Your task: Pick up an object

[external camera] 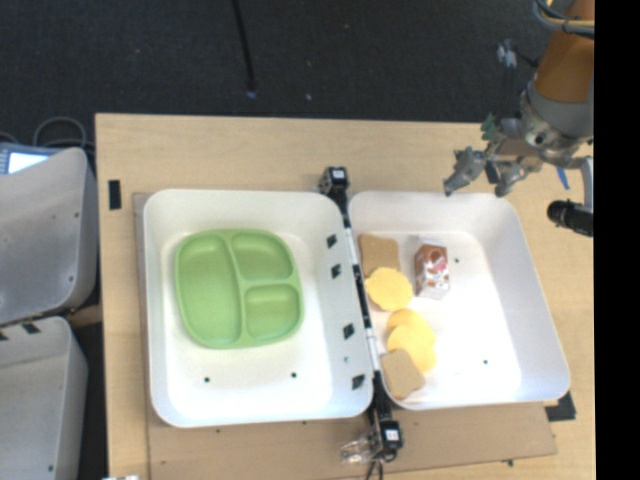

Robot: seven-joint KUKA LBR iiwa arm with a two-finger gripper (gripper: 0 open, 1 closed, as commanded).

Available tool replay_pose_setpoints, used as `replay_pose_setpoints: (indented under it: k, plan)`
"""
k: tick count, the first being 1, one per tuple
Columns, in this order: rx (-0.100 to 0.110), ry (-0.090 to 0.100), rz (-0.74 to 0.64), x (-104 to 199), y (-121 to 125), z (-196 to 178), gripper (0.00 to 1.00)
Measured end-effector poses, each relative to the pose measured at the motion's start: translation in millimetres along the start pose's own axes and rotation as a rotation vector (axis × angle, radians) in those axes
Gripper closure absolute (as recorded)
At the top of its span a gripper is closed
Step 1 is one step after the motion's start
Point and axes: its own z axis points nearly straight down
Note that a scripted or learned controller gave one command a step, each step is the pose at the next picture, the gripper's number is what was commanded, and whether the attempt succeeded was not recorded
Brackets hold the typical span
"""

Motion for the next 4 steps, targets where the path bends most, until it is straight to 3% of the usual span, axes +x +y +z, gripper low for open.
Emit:
replay_pose_setpoints:
  k: [2,3,4]
  plan:
    - [0.002,0.001,0.0,-4,0,124,0.0]
    - [-0.007,-0.003,-0.002,-6,2,107,1.0]
    - [-0.01,-0.001,0.004,-11,1,43,1.0]
